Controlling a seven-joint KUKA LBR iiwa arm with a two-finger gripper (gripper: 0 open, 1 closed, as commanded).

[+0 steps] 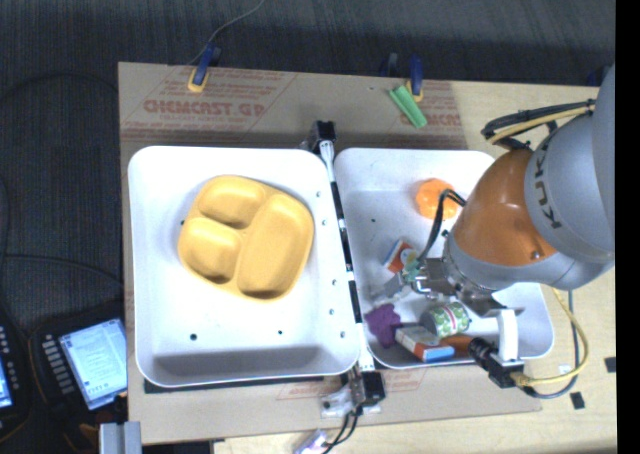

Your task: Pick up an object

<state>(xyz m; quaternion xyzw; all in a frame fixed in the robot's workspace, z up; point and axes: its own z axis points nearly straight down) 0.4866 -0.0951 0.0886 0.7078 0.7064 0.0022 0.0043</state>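
Observation:
In the right bin point(380, 182) my gripper point(425, 287) reaches down over a cluster of small things near the front. Beside it lie a green and white can point(447, 319), a purple lump point(382, 321), a red and white box point(423, 346) and a small orange and white packet point(402, 257). An orange ball point(433, 196) rests farther back in the same bin, partly behind the arm. A large yellow bun-shaped object point(247, 235) fills the middle of the left bin point(160, 332).
The grey and orange arm point(520, 222) covers the right side of the right bin. A green marker point(408, 106) and blue clips lie on the cardboard behind the bins. A tablet point(90, 360) sits off the bench at the front left.

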